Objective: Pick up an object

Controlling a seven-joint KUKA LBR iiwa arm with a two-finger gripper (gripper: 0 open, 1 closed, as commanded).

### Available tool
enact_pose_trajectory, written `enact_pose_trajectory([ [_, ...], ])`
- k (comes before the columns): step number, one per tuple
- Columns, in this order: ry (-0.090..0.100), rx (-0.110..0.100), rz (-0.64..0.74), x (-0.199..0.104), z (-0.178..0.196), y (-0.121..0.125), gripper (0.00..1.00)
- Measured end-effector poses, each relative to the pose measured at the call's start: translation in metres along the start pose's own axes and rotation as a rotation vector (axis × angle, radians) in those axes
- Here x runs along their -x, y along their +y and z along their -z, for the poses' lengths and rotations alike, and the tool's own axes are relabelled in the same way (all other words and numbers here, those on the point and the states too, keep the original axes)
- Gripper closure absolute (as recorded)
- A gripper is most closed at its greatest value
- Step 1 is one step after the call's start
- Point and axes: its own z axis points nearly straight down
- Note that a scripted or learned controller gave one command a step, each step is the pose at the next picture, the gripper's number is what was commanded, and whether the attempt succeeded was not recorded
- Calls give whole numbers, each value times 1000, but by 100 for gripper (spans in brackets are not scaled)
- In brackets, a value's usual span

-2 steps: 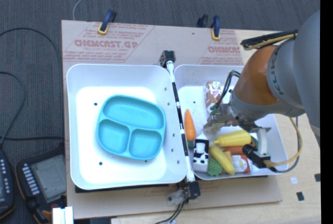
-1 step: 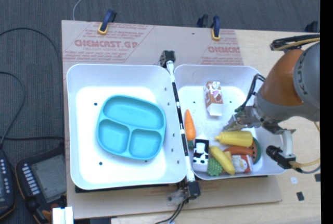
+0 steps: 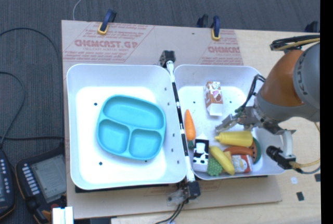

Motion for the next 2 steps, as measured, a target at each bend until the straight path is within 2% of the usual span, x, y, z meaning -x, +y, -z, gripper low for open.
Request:
enact_pose_trajectory([
  [1,-6,10,0,-68,1,-40,0],
  [2,-4,7,0,-68,9,-39,100],
])
